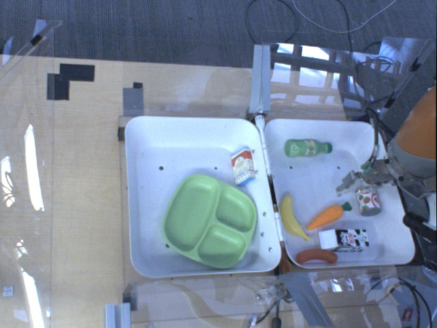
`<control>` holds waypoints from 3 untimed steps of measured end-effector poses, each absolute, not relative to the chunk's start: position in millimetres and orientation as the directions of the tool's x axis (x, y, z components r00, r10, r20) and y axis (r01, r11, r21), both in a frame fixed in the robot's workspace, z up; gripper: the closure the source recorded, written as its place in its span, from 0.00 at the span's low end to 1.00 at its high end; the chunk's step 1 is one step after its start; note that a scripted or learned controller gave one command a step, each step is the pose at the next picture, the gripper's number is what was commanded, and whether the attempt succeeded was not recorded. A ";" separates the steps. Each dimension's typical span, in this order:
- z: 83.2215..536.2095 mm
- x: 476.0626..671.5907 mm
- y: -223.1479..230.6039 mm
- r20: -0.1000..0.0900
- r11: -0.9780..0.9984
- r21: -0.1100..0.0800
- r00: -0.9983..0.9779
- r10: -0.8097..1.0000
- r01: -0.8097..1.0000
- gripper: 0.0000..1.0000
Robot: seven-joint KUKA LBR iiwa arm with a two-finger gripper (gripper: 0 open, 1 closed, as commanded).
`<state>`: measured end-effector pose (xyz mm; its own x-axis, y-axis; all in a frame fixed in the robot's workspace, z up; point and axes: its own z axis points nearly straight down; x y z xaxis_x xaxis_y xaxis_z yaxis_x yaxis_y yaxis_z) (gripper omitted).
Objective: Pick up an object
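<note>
Reaching in from the right, the arm [418, 137] shows its orange band at the frame edge, w/ the grey wrist below it slanting down and left into the right bin [355, 130]. The gripper [356, 180] sits low over the bin's right-centre; its metal fingers [347, 182] point left, but whether they are spread or pressed together can't be told at this scale, and no item is seen between them.

Right bin contents: a green bottle [308, 147] lies on its side near the far wall, well apart from the gripper. A small red-and-white carton [369, 200] sits just near-right of the gripper, close beside the wrist. An orange carrot [325, 216] lies tilted, just nearer than the fingers. A yellow banana [293, 217] lies left of the carrot, by the bin's left wall. A black-and-white carton [345, 239] lies flat toward the near wall, and a red sausage [316, 256] lies along the near wall.

Left bin [147, 183]: a green divided tray [211, 219] fills the near-centre; a small snack box [243, 166] stands beyond it, close to the right wall.
</note>
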<state>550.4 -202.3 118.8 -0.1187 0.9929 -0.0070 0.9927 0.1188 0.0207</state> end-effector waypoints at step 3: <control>88.9 521.8 -194.4 -0.004 0.055 0.014 -0.055 0.998 0.998 0.00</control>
<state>521.8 -194.4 88.9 -0.0552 0.9985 -0.0043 0.9984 0.0553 0.0138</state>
